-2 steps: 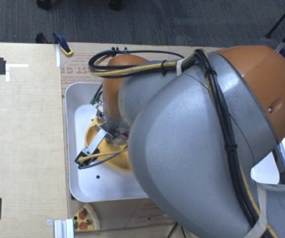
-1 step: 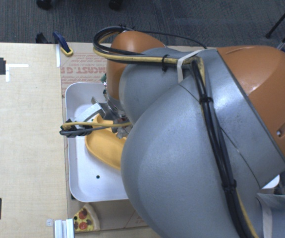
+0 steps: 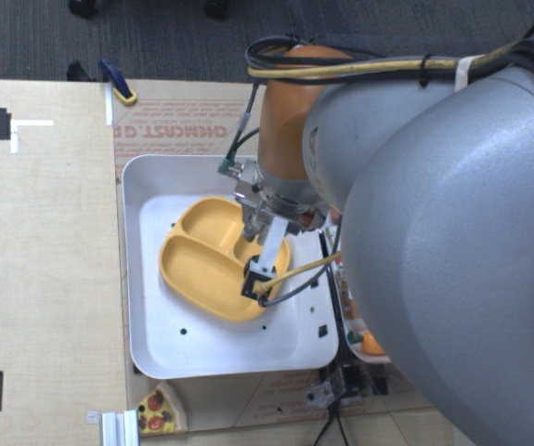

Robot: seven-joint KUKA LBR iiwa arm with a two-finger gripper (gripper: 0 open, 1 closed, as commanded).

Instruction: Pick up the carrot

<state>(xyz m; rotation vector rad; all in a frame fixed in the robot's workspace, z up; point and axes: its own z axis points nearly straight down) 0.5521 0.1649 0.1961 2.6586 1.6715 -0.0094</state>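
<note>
My gripper (image 3: pixel 253 223) hangs low in the left white bin (image 3: pixel 148 277), over the right side of a yellow divided plate (image 3: pixel 201 263). The grey arm and its orange band cover the space above and to the right of it. A small orange bit (image 3: pixel 371 344) peeks out under the arm in the right bin; I cannot tell whether it is the carrot. Most of the right bin is hidden by the arm. Nothing shows between the gripper and the plate.
The yellow plate takes up the middle of the left bin. A toy pizza slice (image 3: pixel 155 412) lies outside the bin at its front edge. A blue and yellow tool (image 3: pixel 118 80) rests at the bench's far edge. Bare wooden bench (image 3: pixel 44 249) stretches left.
</note>
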